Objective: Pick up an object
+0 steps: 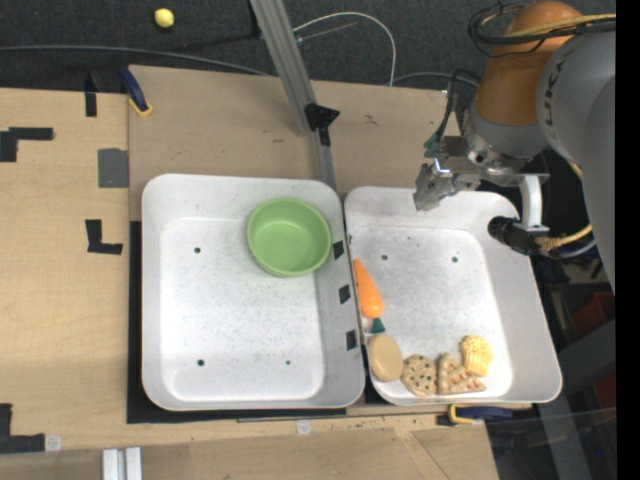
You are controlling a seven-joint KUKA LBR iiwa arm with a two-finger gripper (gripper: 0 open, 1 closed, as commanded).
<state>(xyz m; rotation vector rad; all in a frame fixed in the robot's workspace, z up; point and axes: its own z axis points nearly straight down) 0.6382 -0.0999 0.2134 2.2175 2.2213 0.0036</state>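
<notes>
The fingers [432,190] hang over the right bin's [520,268] rim at about eleven o'clock of that bin; how far apart they stand cannot be told, and nothing shows between them. So the pick looks not yet begun. The candidate objects lie well apart from them, toward six o'clock: a carrot [368,290] along the bin's left wall, then a beige piece [385,357], a cookie [419,374] and a yellow piece [476,354]. A green bowl [289,236] sits in the left bin [180,298].
</notes>
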